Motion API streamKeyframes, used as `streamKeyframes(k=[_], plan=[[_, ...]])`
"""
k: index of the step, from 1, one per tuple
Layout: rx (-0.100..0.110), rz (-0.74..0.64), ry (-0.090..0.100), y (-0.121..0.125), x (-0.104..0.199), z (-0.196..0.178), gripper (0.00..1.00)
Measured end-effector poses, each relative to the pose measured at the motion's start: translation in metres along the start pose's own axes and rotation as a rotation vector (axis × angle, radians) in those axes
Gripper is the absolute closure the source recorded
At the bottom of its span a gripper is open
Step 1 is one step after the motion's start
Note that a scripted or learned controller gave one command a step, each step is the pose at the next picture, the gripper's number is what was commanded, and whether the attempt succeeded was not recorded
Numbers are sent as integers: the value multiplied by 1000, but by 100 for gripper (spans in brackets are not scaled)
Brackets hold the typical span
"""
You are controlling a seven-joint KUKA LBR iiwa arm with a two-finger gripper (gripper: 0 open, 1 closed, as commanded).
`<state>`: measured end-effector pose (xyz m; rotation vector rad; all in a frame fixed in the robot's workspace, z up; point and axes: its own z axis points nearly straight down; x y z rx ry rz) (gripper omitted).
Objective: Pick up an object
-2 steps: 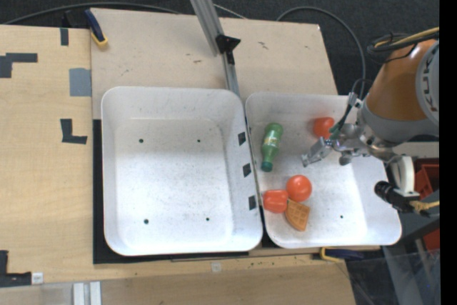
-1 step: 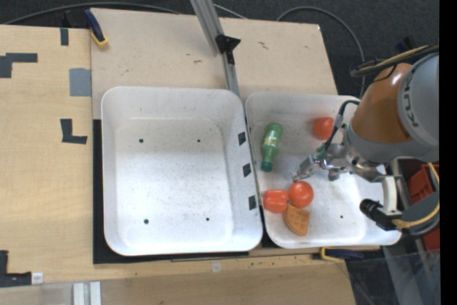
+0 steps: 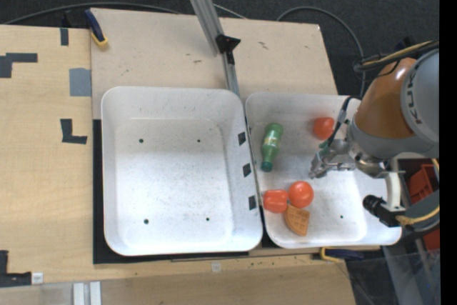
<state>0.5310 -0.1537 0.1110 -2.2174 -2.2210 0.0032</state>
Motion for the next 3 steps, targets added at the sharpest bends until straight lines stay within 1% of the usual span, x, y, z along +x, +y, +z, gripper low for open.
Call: streamKeyframes(k=[1, 2, 3], plan=[[-7, 0, -2, -8, 6, -50, 100], [-8, -1, -2, -1, 13, -97, 100], [-8, 0, -2, 1, 13, -148, 100]])
